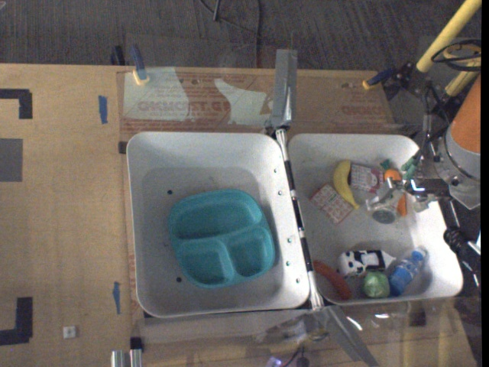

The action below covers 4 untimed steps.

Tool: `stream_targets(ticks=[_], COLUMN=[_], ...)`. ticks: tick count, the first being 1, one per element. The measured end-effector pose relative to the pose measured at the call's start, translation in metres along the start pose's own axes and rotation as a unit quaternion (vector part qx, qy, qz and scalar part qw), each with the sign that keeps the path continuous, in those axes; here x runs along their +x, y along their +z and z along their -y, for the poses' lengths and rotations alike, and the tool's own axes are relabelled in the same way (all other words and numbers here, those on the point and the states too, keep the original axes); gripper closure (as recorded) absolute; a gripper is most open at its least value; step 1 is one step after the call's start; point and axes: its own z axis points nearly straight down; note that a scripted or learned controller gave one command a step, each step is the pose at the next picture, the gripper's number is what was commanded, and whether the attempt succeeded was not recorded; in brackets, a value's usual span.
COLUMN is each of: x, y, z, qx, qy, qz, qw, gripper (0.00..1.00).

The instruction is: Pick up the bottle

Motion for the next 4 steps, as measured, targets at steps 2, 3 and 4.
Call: stream_targets(ticks=[2,3,4], x=[-0.106,-0.111,-0.090], y=[0.177,0.139,0.178], z=[0.012,-0.012,0.015], qx=[-0.006,-0.001,-0.004], qy=[-0.112,0.000,0.010], qz=[-0.002,0.000,0.002], qw=[0.9937,1.0000,0.9999], gripper=[0.00,0.00,0.00])
